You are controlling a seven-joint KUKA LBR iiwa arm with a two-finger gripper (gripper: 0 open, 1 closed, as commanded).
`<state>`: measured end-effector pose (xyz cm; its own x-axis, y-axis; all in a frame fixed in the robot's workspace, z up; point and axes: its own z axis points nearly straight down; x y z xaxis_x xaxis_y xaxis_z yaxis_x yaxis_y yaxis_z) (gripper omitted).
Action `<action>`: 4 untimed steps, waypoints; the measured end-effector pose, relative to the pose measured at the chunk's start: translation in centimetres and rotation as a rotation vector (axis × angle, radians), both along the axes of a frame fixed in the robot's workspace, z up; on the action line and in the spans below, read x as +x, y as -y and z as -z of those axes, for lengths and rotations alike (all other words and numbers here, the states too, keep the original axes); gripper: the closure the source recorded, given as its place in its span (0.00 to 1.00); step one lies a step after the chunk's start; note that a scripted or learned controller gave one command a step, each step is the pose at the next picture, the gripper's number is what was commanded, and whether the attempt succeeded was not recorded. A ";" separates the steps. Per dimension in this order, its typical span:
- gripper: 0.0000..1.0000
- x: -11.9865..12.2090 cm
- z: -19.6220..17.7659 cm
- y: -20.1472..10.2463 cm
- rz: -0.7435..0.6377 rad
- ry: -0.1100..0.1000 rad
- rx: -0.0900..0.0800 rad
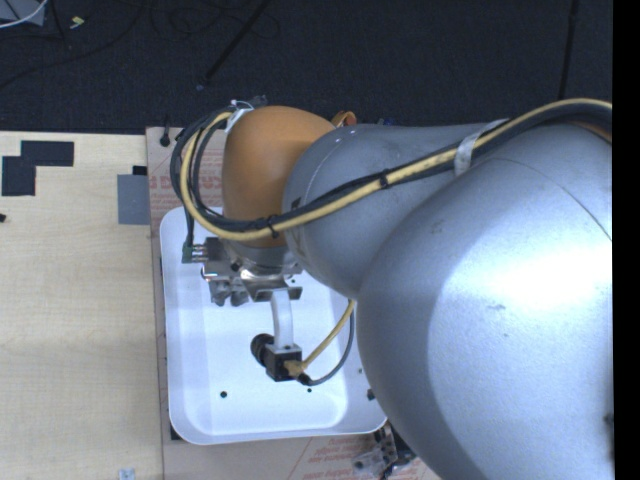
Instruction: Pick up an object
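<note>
My gripper (240,293) hangs over the white bin (190,368), close to its far edge. It is a small block of bare grey metal with angular parts and some screws. Whether it is open or closed, I cannot tell from this slanted view, and I see nothing held in it.

The bin is a shallow tray of smooth, glossy white plastic with rounded corners and a low raised rim. Its bare floor is flat and reflects the light a little. A small dark speck (223,395) sits on the floor toward the near left corner, and a second speck (309,388) lies nearer the middle of the near edge. They are too small for me to say what they are.

Above my wrist is the orange band (262,163), round and matte. Behind it my arm (480,298) is a wide, smooth grey shell with a soft shine, and it covers the right side of the bin. Where an object for picking lies, I cannot tell.

The bin stands on a pale wooden bench (70,318) with a fine grain.
</note>
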<state>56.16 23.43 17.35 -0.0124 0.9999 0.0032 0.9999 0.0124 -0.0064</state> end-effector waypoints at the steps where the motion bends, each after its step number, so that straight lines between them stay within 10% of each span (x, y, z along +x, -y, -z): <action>1: 1.00 8.5 -6.3 -1.1 0.008 0.015 -0.001; 2: 1.00 7.4 -5.4 -0.9 0.009 0.002 -0.005; 3: 1.00 8.4 -16.6 -0.9 0.009 0.015 0.000; 4: 1.00 2.9 -8.3 -0.8 0.014 -0.006 -0.007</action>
<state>59.03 24.22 25.66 0.0016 1.0000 -0.0040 0.9999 -0.0017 -0.0122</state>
